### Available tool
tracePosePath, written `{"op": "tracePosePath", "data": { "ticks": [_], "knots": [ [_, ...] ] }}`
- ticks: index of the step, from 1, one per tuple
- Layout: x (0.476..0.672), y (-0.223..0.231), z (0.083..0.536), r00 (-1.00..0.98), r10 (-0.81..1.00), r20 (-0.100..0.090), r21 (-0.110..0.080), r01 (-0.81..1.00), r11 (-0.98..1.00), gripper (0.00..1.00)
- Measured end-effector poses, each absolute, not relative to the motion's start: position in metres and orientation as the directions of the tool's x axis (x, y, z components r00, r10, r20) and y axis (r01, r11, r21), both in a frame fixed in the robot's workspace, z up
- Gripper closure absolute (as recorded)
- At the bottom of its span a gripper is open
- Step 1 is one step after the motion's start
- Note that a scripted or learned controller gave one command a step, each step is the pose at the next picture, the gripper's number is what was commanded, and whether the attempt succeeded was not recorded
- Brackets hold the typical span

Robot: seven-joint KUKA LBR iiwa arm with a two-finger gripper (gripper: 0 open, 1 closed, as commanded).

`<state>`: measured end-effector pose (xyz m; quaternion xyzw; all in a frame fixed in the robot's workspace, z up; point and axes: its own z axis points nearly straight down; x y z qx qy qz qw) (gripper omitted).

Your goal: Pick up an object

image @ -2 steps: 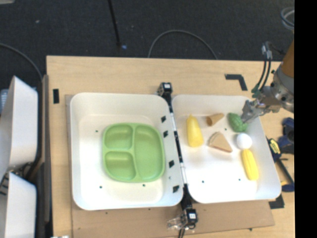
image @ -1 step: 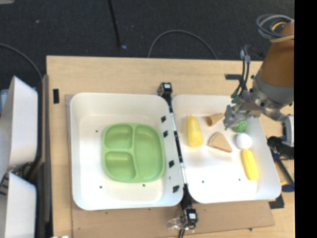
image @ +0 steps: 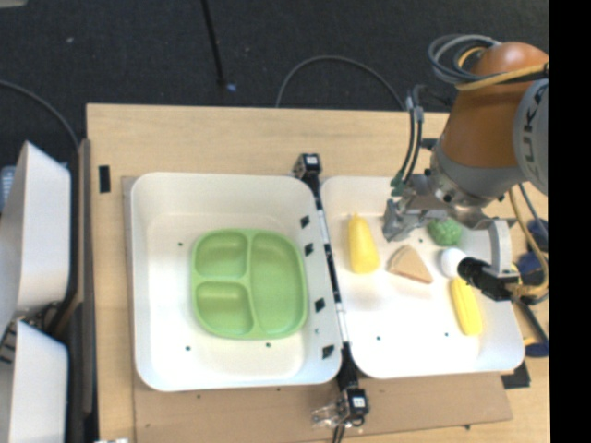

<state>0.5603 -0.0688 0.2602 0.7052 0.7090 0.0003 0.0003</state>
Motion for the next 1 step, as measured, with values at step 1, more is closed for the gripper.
{"op": "tracePosePath", "data": {
  "ticks": [1],
  "knots": [
    [0.5553,-0.0185,0.264,-0.007,1.0,0.001,0.001,1.0,0.007,1.0]
  ]
}}
